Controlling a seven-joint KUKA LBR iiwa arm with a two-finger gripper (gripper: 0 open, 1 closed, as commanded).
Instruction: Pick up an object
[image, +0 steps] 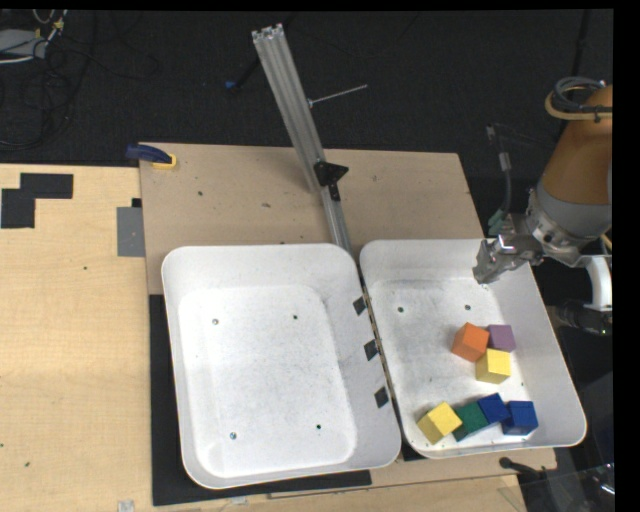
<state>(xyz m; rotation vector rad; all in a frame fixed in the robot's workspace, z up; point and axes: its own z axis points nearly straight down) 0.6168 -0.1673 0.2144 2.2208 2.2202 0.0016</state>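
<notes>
Gripper (492, 262) poised over the right bin's (420, 290) far edge; its opening cannot be told.
Seven blocks are seen inside: two yellow (492, 366), two blue (519, 416), one orange (470, 342), purple (502, 337), green (470, 422).

Colored blocks (483, 385) clustered, right bin's (420, 290) near corner.

We count two white bins (262, 265); the right bin (425, 262) holds seven blocks: two yellow (493, 366), two blue (519, 416), one orange (470, 342), one purple (502, 337), one green (470, 421).
</notes>
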